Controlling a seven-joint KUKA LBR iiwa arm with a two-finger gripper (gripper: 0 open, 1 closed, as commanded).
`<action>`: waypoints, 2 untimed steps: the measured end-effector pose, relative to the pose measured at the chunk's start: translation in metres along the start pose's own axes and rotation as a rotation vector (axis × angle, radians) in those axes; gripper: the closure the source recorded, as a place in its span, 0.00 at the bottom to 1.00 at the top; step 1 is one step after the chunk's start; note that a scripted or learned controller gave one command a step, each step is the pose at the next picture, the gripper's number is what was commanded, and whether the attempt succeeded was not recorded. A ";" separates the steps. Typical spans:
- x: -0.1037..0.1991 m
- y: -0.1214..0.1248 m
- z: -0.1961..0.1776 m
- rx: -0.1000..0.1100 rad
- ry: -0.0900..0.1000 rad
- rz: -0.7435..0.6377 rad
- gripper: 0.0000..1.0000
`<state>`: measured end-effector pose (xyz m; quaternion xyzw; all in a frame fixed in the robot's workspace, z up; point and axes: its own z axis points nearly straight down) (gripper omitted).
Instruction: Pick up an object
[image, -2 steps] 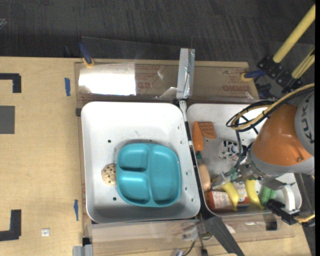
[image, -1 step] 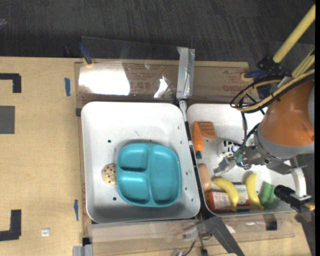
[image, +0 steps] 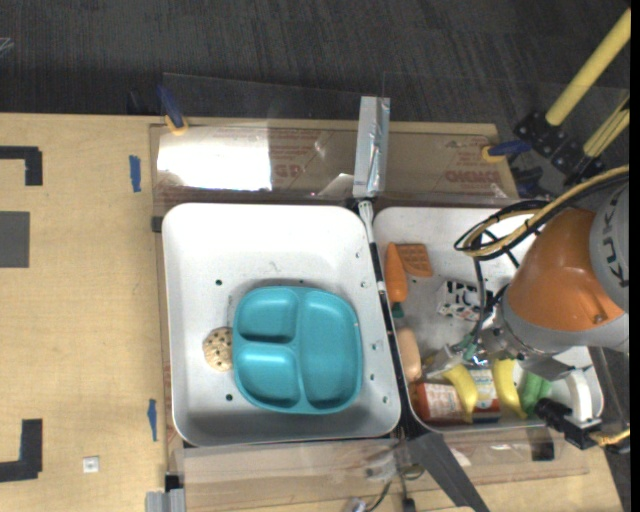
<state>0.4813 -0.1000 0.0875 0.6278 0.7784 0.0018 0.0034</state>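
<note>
- Camera view: I see the arm (image: 560, 290) low over the right bin (image: 440, 225), above a yellow banana (image: 462, 385) and a bottle (image: 440, 400); its grip I cannot tell.
- Nothing looks lifted; I judge the pick not yet done.
- The left bin (image: 200, 250) holds a teal tray (image: 298, 347).

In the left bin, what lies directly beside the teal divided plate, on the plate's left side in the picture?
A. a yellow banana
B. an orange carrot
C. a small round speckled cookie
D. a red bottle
C: the small round speckled cookie rests against the left edge of the teal divided plate in the left bin; the yellow, orange and red items are in the right bin.
</note>
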 end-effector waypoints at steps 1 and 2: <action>0.000 0.002 -0.011 -0.005 -0.002 0.000 1.00; 0.058 0.047 -0.098 0.003 0.004 0.053 1.00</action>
